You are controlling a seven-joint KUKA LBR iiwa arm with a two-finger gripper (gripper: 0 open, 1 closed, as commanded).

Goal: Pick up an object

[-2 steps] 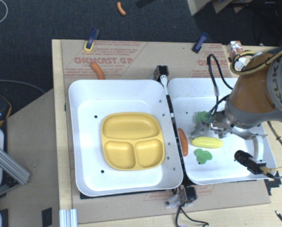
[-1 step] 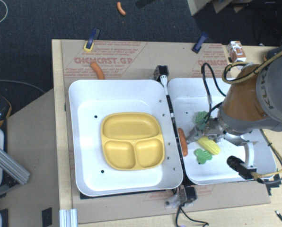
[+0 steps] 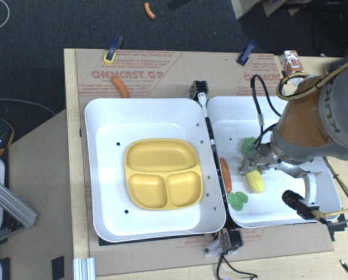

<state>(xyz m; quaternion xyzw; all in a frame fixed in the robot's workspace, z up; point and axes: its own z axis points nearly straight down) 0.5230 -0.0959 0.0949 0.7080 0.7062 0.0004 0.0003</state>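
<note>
Since the toy food sits loose in the right bin [image 3: 326, 200] for picking, the hand [image 3: 251, 163] hangs low just beside the corn cob [image 3: 255, 182], grip state unreadable, green pieces [image 3: 237, 199] nearby, yellow divided plate [image 3: 163, 174] left.

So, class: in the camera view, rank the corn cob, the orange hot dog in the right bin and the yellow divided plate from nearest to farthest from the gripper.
From the gripper:
1. Corn cob, just below it, right bin.
2. Hot dog, at that bin's left wall.
3. Divided plate, in the left bin.
</note>
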